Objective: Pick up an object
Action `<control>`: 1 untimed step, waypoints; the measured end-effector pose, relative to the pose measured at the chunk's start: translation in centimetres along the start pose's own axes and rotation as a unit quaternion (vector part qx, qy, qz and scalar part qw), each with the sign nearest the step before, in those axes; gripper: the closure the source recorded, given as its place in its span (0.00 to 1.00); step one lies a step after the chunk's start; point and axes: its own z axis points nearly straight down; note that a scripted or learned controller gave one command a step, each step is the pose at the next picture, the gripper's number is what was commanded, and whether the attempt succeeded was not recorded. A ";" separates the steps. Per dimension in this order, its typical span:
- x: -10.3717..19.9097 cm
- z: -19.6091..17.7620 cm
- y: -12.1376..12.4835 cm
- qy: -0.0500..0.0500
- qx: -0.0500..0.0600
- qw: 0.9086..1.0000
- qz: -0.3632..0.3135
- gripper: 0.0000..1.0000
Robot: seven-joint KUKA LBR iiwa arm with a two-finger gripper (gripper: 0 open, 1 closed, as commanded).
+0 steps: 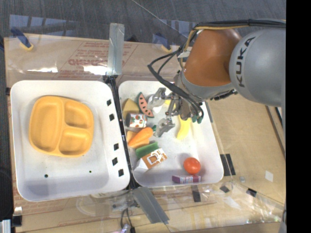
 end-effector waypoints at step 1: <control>-0.3 10.8 -0.1 0.001 -0.001 1.000 -0.015 0.00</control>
